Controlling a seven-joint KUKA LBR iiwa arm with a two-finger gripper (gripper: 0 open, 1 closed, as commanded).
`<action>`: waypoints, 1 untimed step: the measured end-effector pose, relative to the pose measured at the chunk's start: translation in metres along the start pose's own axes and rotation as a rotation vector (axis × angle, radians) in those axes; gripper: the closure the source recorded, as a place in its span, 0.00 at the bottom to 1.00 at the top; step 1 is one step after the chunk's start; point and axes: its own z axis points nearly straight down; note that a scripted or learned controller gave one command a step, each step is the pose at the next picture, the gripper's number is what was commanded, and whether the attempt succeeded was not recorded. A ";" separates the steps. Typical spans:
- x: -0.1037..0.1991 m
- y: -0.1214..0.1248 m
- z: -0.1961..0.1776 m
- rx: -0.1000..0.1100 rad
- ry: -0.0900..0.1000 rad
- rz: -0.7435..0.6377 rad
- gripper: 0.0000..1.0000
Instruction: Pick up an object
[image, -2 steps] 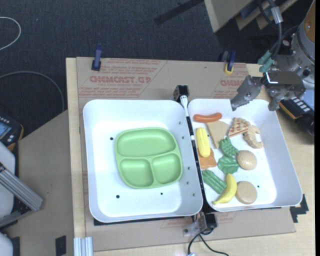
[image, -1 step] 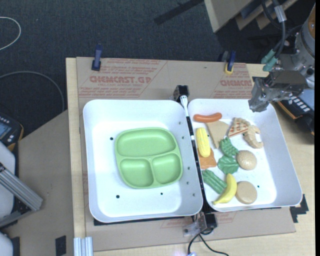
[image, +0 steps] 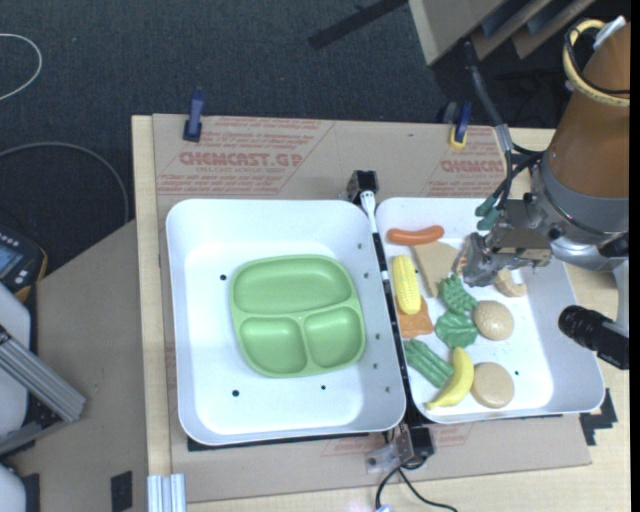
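The gripper (image: 478, 262) is hanging low over the right bin (image: 535, 345), right of centre in the frame — whether it is open or gripping anything cannot be told. Toy food is crowding beneath it: a sausage (image: 414, 236), corn (image: 406, 284), green leaves (image: 457, 310), two buns (image: 493, 320), a banana (image: 455, 380). A green tray (image: 297, 313) is sitting in the left bin (image: 200, 300).
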 end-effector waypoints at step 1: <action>0.019 0.007 0.057 -0.007 0.002 -0.002 1.00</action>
